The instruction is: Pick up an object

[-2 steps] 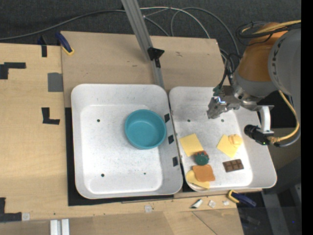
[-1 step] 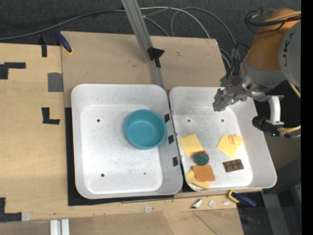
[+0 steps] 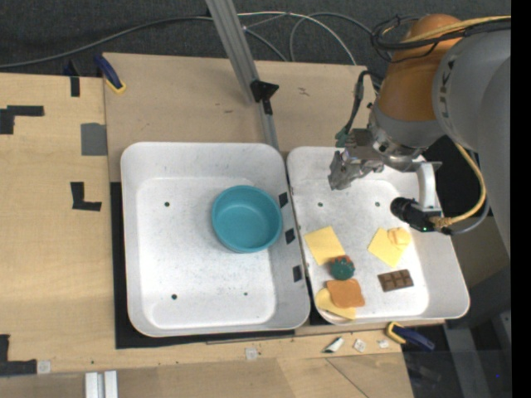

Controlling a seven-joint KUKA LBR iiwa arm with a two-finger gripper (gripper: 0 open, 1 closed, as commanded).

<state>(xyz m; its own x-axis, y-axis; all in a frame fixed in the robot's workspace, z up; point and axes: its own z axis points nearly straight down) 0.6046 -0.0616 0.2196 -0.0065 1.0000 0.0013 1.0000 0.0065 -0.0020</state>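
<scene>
My gripper (image 3: 341,175) hangs over the back left of the right bin (image 3: 440,305), with nothing visible between its fingers. Toward the bin's front lie a yellow square piece (image 3: 323,244), a small teal lump (image 3: 341,266), an orange block (image 3: 344,293) on a pale yellow disc (image 3: 327,308), a yellow wedge (image 3: 387,245) and a brown chocolate-like bar (image 3: 395,280). All of them sit nearer the camera than the gripper and apart from it. A blue bowl (image 3: 246,218) stands upright in the left bin (image 3: 149,247).
A grey metal pole (image 3: 236,40) slants down to the back edge between the bins. A black cylindrical part on the arm (image 3: 408,211) hangs over the right bin's middle. Cables run along the back of the bench.
</scene>
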